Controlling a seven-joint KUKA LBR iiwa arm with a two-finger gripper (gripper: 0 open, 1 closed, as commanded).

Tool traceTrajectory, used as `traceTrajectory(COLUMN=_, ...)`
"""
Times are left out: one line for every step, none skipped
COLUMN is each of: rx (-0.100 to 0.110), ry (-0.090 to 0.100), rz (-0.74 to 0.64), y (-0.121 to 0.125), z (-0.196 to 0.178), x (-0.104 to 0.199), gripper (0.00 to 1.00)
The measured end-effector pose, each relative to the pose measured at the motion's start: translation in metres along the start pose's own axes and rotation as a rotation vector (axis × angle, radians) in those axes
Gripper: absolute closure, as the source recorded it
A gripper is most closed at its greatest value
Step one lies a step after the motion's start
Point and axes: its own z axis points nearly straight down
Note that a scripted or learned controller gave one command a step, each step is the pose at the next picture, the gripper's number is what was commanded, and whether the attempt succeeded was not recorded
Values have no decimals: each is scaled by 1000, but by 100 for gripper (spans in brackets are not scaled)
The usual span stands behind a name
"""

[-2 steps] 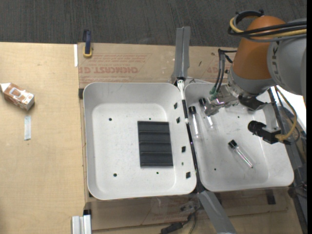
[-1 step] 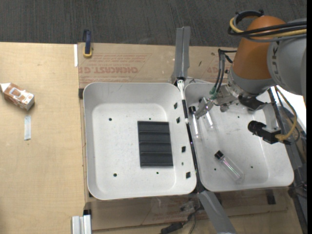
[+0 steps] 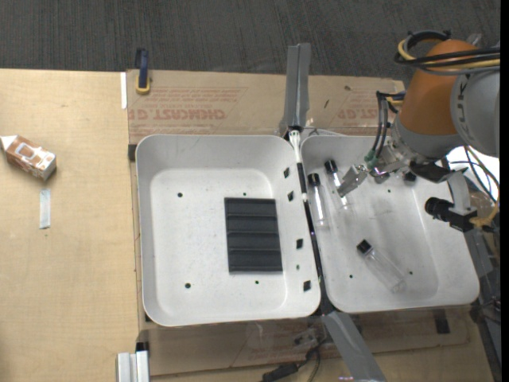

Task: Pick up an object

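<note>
The arm [image 3: 445, 94] reached in from the right, its orange band above the wrist, bent down over the far part of the right bin [image 3: 445, 293]. The end effector [image 3: 354, 177] hung low there, angled toward the bin divider; whether it was spread or pressed together cannot be told. A clear tube with black cap [image 3: 380, 263] lay in the same bin, nearer the front, well apart from it. A black ribbed block [image 3: 254, 235] rested in the left bin [image 3: 159, 237].

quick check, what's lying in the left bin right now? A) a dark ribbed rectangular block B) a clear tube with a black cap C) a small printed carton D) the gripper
A: a dark ribbed block lies flat near the middle of the left bin. The clear tubes with black caps are in the right bin, the small carton sits out on the bench, and the gripper hangs over the right bin.
</note>
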Motion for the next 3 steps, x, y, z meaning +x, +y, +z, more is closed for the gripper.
traceTrajectory(rx=-2, ry=-1, rz=-11, y=48, z=48, x=-13, gripper=0)
traceTrajectory(rx=-2, ry=-4, rz=-14, y=48, z=38, x=-13, gripper=100)
traceTrajectory(rx=-2, ry=-1, rz=-134, y=63, z=-100, x=32, gripper=100)
